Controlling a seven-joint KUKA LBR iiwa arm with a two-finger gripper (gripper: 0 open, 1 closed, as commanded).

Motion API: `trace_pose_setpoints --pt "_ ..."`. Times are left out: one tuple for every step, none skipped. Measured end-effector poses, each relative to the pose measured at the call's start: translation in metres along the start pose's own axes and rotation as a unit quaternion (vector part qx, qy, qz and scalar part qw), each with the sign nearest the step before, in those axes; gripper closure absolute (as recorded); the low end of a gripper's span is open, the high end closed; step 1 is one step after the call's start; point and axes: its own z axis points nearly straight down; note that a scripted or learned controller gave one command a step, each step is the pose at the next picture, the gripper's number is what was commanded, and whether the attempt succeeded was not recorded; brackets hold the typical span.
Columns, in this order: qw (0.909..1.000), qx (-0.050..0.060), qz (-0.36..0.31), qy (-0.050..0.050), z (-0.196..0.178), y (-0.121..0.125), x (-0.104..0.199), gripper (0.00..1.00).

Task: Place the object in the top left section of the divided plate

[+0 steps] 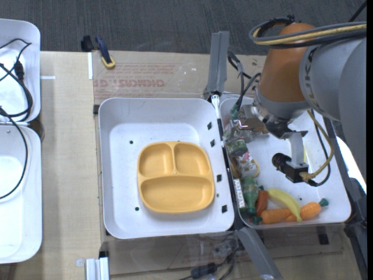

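The yellow divided plate lies in the left white bin. It has two small sections at the top and one large section below, and all three hold nothing. My gripper hangs low over the left side of the right bin, just above a pile of small food packets by the wall between the bins. The wrist hides its fingertips. No object shows clearly between them.
The right bin's front corner holds a toy banana, two carrots, a small red piece and a green packet. A black fixture hangs by the arm. Cables lie on the white trays at far left.
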Motion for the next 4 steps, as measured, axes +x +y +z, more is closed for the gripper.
trace_pose_setpoints --pt "0.9902 0.001 -0.14 0.0 0.01 -0.024 0.067 1.0" --pt "0.9962 0.0 -0.087 0.0 -0.014 0.058 0.118 1.0" --pt "0.9948 0.001 -0.101 0.0 0.033 0.04 0.189 1.0" --pt "0.996 0.001 -0.089 0.0 0.011 0.005 0.18 1.0"
